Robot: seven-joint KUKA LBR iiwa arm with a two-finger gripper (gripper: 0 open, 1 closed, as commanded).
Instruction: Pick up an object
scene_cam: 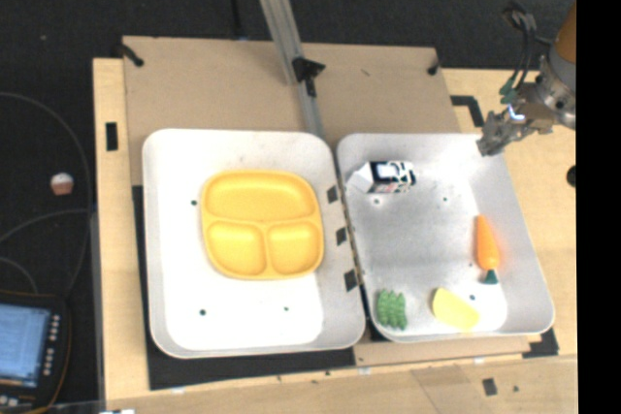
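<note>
The right bin (417, 238) holds an orange carrot (486, 244) near its right wall, a yellow lemon-like piece (454, 308) and a green bumpy piece (391, 307) at its front, and a small black-and-white object (388, 175) at its back left. My gripper (500, 133) hangs above the bin's back right corner, well apart from all of these, with nothing seen in it.
The left bin (175, 305) carries a yellow three-compartment tray (260, 223). A slanted metal pole (281, 24) rises behind the gap between the bins. A tablet (29, 344) and cables lie off the bench at left.
</note>
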